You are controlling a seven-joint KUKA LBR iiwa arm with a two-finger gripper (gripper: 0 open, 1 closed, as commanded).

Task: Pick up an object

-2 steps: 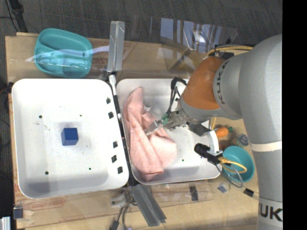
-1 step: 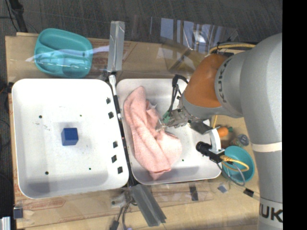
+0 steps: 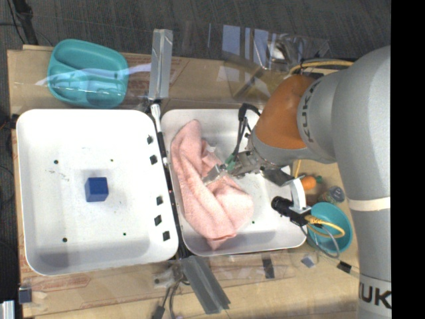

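Observation:
A crumpled pink towel [image 3: 202, 195] lies along the left side of the right bin [image 3: 265, 238]. My gripper [image 3: 222, 171] is low in that bin, its tip down against the towel's upper middle folds. Whether cloth is caught in it cannot be made out. The grey arm with its orange band [image 3: 282, 115] reaches in from the right and hides the bin's right part. A small blue cube [image 3: 97, 189] sits alone in the left bin [image 3: 40, 244], far from the gripper.
A teal plastic container [image 3: 86, 72] rests on the bench behind the left bin. A teal bowl [image 3: 330, 226] and a small orange thing [image 3: 309, 181] sit to the right of the right bin. Black clips line the divider between the bins [image 3: 161, 178].

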